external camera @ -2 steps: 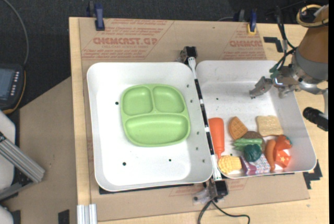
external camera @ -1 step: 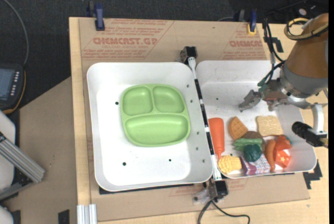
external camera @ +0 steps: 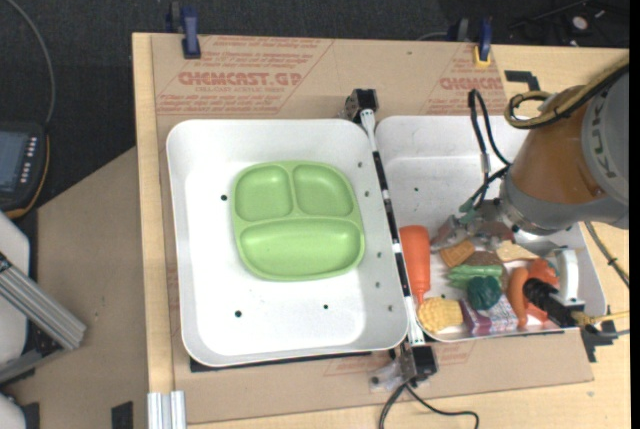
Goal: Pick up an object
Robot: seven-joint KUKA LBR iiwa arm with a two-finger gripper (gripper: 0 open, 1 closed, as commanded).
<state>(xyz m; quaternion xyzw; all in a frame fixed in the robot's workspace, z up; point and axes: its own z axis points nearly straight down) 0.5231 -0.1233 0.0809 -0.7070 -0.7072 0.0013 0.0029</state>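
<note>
the toy foods are lying crowded in the near corner of the right bin (external camera: pixel 430 157): an orange carrot (external camera: pixel 415 259) along the divider, a yellow corn piece (external camera: pixel 440 315) below it, a dark green vegetable (external camera: pixel 483 291) beside that, a purple packet (external camera: pixel 497 319) at the near wall, and a second orange piece (external camera: pixel 520 295) further right. the gripper (external camera: pixel 478 235) is hanging low over the far edge of this pile, wrapped in cables and the arm's (external camera: pixel 560 172) bulk; whether it is released or clenched i cannot tell, and nothing is showing as grasped.

because the pieces are touching one another, a descent here is risking a pinch on two things at once, or a nudge that is sending one sliding off. the carrot's round, smooth body is probably prone to squirting out sideways. the bin wall nearby is also leaving little room. the left bin (external camera: pixel 200 167) is carrying a green divided plate (external camera: pixel 297 220), well apart from all this.
</note>
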